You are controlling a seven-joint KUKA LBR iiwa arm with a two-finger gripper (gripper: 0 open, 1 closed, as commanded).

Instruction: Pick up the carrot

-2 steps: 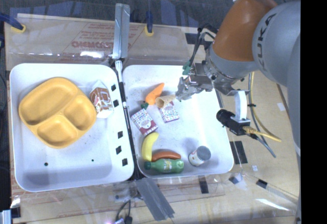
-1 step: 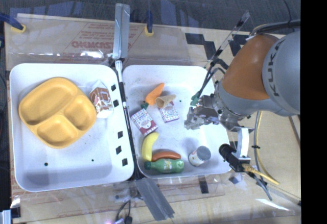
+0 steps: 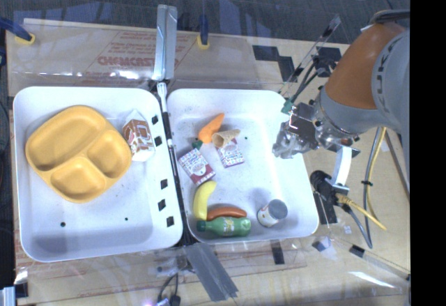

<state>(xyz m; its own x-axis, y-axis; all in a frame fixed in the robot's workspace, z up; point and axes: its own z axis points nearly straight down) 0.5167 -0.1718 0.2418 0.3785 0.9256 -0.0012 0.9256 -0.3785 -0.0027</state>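
The orange carrot [image 3: 210, 127] lies tilted in the upper middle of the right bin [image 3: 279, 182], its green end pointing down-left. My gripper [image 3: 284, 147] hangs over the right bin's right edge, well to the right of the carrot and apart from it. An ice-cream cone [image 3: 226, 137] lies just right of the carrot, nearly touching it.
The right bin also holds two small red-and-white cartons [image 3: 197, 165] [image 3: 232, 155], a banana [image 3: 203, 199], a red sausage [image 3: 226, 212], a green bottle [image 3: 224, 227] and a small can [image 3: 272, 212]. The left bin [image 3: 90, 228] holds a yellow divided plate [image 3: 77, 152] and a brown carton [image 3: 139, 136].
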